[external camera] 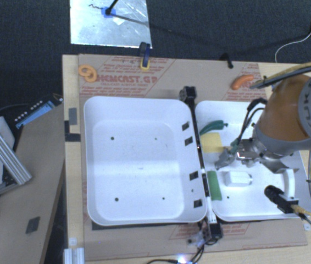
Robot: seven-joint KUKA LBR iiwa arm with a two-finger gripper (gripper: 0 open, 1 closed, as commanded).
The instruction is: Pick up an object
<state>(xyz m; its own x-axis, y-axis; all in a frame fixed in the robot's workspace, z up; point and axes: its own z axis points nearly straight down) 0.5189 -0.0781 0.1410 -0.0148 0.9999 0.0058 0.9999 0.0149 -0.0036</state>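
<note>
From where I stand, the arm [287,120] reaches in from the right and hangs over the right bin [243,203], its orange band over the bin's far right part. The end effector [224,159] sits low over the middle of that bin, a little toward its left wall. I cannot tell whether it is released or clenched, and nothing visibly hangs from it.

Every loose object is in the right bin, and all lie toward its left side:
- A yellow block [211,143] lies against the left wall, just beyond the end effector.
- A dark green piece [214,127] lies just beyond the block, toward the far left corner, and the two look to be touching or nearly so.
- A green bar [214,185] lies along the left wall nearer the front edge.
- A white piece [238,178] lies just beside the bar toward the bin's middle, close under the end effector but apart from it.

The left bin [139,164] sits hard against the right one, with black clips along their shared edge. Both rest on a printed cardboard sheet [128,78] that covers the desk [73,169]. An orange ring [88,73] lies near the sheet's far left corner, and an orange piece [242,82] lies toward its far right. A yellow clamp [144,59] grips the far edge.
</note>
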